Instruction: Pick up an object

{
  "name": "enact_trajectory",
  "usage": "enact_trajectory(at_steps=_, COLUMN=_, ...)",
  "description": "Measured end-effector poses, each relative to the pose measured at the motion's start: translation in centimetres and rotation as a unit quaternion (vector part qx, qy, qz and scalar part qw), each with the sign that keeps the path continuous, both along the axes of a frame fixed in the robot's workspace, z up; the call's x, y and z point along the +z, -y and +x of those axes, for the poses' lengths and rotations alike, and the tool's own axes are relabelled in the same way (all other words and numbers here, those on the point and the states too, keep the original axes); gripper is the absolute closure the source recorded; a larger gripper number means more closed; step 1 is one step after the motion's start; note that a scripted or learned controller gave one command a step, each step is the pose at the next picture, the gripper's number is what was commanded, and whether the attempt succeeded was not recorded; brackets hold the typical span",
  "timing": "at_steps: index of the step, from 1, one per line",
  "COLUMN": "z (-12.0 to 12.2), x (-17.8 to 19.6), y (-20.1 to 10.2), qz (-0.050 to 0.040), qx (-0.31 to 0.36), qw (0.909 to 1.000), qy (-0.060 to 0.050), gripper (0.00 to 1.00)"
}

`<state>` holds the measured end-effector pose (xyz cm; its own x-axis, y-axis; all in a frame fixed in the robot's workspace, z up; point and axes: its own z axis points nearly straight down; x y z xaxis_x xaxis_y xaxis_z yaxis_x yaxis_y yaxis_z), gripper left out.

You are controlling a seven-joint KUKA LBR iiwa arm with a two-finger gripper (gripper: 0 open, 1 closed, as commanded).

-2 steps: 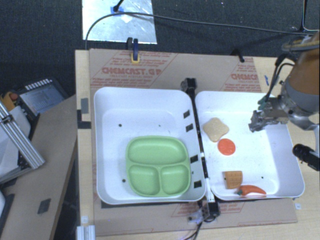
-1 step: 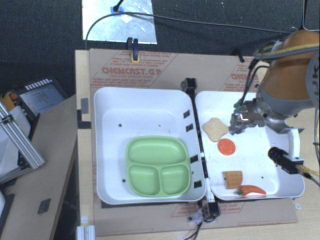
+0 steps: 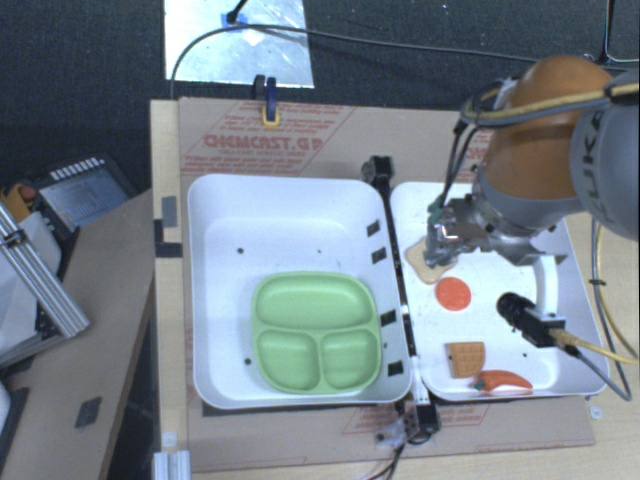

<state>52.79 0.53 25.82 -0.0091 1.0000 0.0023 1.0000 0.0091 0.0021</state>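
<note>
Tan slice beneath lowered claw; arm bent overhead.

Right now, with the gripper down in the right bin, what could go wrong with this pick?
1. The gripper sits over the tan slice, which lies close to the bin wall; it may be hard to close on, or the fingers may hit the wall.
2. The red disc lies right beside the slice, so it may get nudged or caught instead.
3. The slice looks flat, so it may slip free when lifted.
</note>
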Motion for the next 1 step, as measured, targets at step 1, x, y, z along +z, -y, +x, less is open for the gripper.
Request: enact_trajectory(at_steps=1, z=-0.30, x=-1.35, y=-6.18, qz=0.0002, qx=0.000, qw=1.0000, qy=-0.001, gripper=1.00)
